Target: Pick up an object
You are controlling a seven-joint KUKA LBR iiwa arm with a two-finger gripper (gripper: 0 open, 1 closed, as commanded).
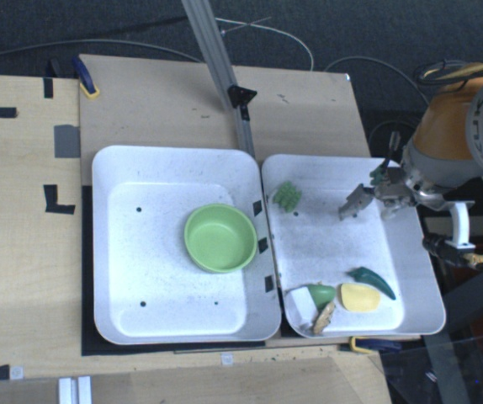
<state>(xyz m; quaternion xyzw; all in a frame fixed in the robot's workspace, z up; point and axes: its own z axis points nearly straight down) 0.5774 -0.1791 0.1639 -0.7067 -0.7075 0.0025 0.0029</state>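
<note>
Camera view: I see the gripper (358,206) empty, fingers spread, above bare right bin (410,268) floor; I risk closing on nothing, objects well apart.

arm (460,133) cut off at right edge

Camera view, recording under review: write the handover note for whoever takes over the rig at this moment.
End effector: over the upper right part of the right bin, nothing seen between its fingers.
Right bin: small green toy near the upper left corner; dark green pepper-shaped piece, yellow piece, green cone-shaped piece and tan stick-like piece clustered at the near edge.
Left bin: green bowl.
Done: nothing lifted.
Left: choose an object, grasp it, lift it.
</note>
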